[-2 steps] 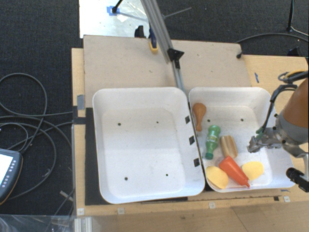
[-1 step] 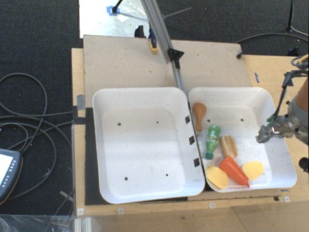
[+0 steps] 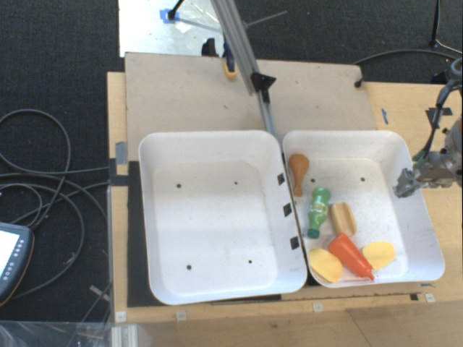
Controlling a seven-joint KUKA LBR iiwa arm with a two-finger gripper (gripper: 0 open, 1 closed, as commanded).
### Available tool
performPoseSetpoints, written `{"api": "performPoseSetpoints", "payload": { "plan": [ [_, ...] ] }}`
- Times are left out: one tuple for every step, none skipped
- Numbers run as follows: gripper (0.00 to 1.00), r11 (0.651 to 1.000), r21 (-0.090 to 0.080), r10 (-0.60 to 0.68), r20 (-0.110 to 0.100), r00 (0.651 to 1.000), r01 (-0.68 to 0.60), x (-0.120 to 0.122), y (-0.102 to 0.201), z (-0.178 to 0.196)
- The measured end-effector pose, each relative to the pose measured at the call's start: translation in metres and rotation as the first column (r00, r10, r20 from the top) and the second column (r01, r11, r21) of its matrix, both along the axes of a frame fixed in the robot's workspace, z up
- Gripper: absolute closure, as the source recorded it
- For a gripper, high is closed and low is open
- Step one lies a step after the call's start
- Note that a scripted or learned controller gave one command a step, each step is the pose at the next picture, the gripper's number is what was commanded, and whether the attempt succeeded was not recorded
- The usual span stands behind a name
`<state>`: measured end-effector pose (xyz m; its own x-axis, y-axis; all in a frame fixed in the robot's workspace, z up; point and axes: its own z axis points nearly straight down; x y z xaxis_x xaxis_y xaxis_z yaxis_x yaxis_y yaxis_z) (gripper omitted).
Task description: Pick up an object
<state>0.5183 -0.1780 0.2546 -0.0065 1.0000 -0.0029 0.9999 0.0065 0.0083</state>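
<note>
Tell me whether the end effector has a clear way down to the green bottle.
Probably yes. The green bottle lies uncovered on the right bin's floor, but the hot dog touches its right side. The end effector sits at the bin's right rim.

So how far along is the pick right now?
Nothing looks picked yet. The green bottle, hot dog, orange carrot and the rest lie in the right bin. The gripper sits at that bin's right rim. Reaching in, grasping and lifting remain.

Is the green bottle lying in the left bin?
No, the green bottle lies in the right bin, between the brown drumstick and the hot dog bun.
</note>
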Motion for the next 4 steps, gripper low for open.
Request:
{"api": "performPoseSetpoints", "payload": {
  "plan": [
    [1.0,1.0,0.001,-0.001,-0.004,1.0,0.001,0.001,0.0,0.017],
    [1.0,1.0,0.004,0.003,-0.007,1.0,-0.003,0.004,0.044,0.013],
    [1.0,1.0,0.005,0.003,-0.008,1.0,-0.003,-0.004,0.089,-0.001],
    [1.0,1.0,0.005,0.003,-0.008,1.0,-0.003,-0.007,0.132,-0.002]
  ]
}}
